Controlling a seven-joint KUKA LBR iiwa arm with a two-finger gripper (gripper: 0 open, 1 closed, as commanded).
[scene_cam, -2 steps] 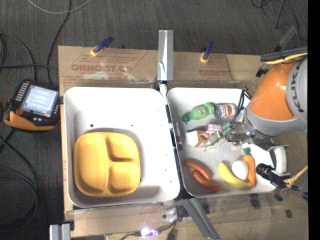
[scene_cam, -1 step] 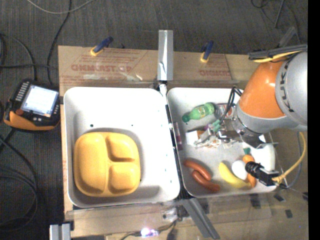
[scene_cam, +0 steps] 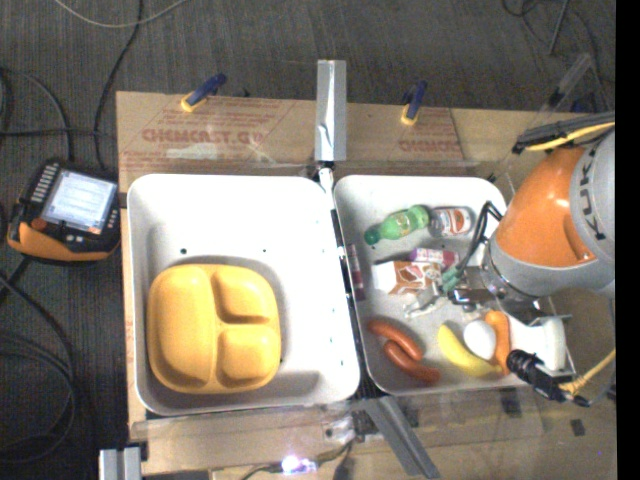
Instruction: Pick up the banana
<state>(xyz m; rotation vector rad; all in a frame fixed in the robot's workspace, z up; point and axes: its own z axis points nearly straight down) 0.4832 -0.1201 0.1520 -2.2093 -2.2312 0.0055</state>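
The left bin (scene_cam: 150,218) holds a yellow sectioned tray (scene_cam: 213,325). In the right bin (scene_cam: 420,184), the banana (scene_cam: 462,353) lies near the front beside a hot dog (scene_cam: 402,348), with a green bottle (scene_cam: 397,223) and a can (scene_cam: 452,220) toward the back. The arm (scene_cam: 550,223) overhangs the bin's right side.

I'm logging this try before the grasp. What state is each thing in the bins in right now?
banana: lying flat in the right bin, by its front edge, not lifted
hot dog: lying flat, left of the banana
green bottle: on its side
can: on its side beside the bottle
yellow tray: right way up in the left bin
gripper: low over the right bin
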